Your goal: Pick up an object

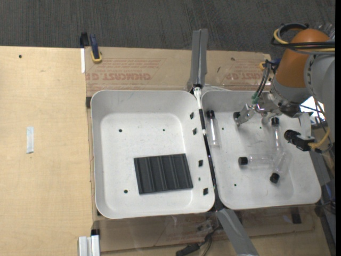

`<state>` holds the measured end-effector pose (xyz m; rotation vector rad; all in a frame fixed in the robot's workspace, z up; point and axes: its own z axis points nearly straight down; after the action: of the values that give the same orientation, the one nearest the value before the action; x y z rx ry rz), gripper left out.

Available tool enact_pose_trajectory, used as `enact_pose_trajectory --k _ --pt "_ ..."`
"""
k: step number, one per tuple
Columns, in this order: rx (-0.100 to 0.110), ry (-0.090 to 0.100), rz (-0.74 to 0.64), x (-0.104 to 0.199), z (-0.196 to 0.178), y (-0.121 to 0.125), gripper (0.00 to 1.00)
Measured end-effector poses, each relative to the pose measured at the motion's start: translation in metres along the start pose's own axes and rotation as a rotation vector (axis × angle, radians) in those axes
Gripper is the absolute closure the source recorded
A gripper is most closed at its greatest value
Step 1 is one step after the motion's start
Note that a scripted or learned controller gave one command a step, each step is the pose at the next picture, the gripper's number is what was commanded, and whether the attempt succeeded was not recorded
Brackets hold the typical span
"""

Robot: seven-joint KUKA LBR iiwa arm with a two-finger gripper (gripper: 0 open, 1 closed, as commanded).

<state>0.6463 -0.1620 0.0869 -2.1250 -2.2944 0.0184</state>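
Right bin holds faint clear tubes (outlines blurry); pincer above them, grip unreadable.

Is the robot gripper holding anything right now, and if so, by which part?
It cannot be told. The grey arm's gripper hangs over the right white bin, above clear plastic tubes with black caps, but nothing shows clearly between its tips.

Red upside-down print on the cardboard sheet behind the bins, roughly "CHEMCAST GP", a second red mark farther right too faint to read.
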Motion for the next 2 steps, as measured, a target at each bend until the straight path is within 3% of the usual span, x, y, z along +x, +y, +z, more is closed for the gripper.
enact_pose_trajectory --k 1,2 --pt "-0.007 -0.003 0.000 -0.0007 -0.0099 0.0011 1.00" --pt "-0.007 -0.003 0.000 -0.0007 -0.0099 0.0012 0.00"
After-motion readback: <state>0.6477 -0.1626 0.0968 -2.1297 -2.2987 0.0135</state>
